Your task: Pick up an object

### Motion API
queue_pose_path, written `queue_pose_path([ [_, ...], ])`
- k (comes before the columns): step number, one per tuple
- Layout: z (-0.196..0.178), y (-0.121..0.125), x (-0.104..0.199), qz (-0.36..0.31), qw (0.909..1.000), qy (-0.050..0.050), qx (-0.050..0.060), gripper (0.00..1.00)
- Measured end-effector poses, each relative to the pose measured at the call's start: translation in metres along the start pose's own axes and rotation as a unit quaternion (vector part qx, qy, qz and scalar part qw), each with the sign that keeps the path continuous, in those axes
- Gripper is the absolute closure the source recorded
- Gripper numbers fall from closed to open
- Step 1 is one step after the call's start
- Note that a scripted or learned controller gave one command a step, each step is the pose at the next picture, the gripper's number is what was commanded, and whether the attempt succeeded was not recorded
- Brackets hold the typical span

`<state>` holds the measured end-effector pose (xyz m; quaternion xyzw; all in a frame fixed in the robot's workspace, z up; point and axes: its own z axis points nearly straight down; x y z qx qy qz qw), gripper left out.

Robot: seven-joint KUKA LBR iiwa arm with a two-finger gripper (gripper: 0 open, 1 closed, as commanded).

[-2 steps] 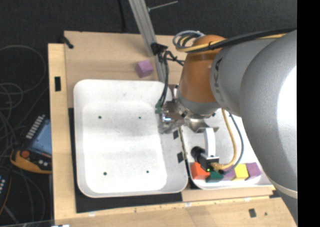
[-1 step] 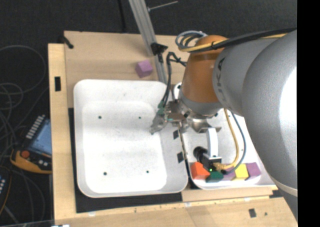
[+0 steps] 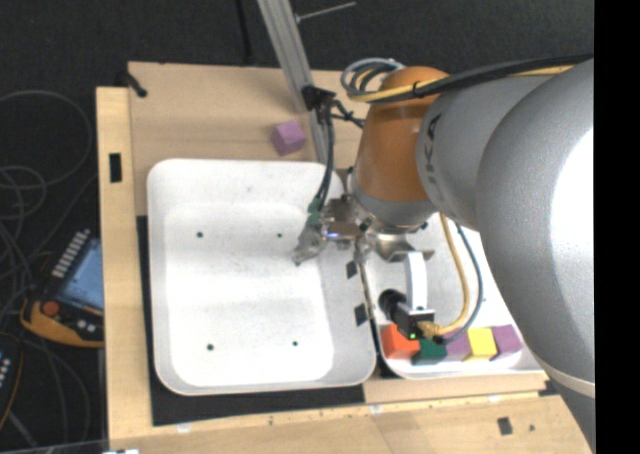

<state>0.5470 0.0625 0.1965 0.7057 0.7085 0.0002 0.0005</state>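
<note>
- You are looking at the pickable objects lying bunched in the near corner of the right bin [image 3: 520, 374]: an orange block [image 3: 398, 343], a green block [image 3: 432, 350], a pale purple block [image 3: 457, 347], a yellow block [image 3: 483, 343] and another purple block [image 3: 508, 339], running in a row along the bin's front wall.
- The orange and green blocks are sitting touching or just beside each other, with a black fitting [image 3: 397, 309] on a hose hanging right above them.
- A separate purple cube [image 3: 288, 137] is resting on the bare wood of the bench [image 3: 200, 112], outside both bins, just beyond the far edge of the left bin [image 3: 250, 272].
- The gripper [image 3: 318, 242] is hanging over the right edge of the left bin, near the seam between the two bins and well apart from the block row.
- You cannot tell from this angle how its jaws are standing; the wrist hardware is hiding them, and nothing is showing between them.
- The arm [image 3: 500, 172] is covering most of the right bin, its orange band [image 3: 395, 147] sitting above the wrist.
- A yellow hose [image 3: 466, 287] and dark cables are looping down beside the wrist toward the blocks.
- A slanted metal rail [image 3: 283, 32] is crossing the bench's far edge behind the gripper.
- A handheld pendant [image 3: 75, 287] with cables is lying on the dark floor left of the bench.
</note>
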Motion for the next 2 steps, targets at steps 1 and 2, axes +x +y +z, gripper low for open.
queue_pose_path([
  [1,0.0,-0.021,0.008,-0.001,1.0,0.0,0.001,0.0],
  [2,0.0,0.049,-0.01,-0.001,1.0,0.0,-0.002,0.0],
])
